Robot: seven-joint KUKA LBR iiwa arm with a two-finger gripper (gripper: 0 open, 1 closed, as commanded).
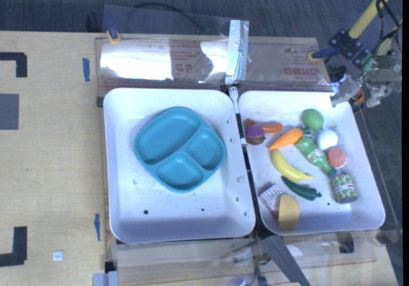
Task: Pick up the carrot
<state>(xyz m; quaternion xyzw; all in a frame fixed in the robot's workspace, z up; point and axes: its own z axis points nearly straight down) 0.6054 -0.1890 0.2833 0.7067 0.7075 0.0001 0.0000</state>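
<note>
The carrot (285,139) is orange and lies at a slant in the middle of the right bin (367,214), its thick end up and to the right. It sits between a yellow banana (289,167) and a small red-orange piece (271,128). My gripper (346,94) hangs over the back right corner of that bin, well up and to the right of the carrot and apart from it. Nothing is seen in its grasp.
Around the carrot are a purple piece (254,132), green ball (312,118), white egg (327,139), green bottle (314,153), green can (344,187), dark green vegetable (301,190) and yellow block (289,211). The left bin (121,214) bears a blue divided plate (180,148).
</note>
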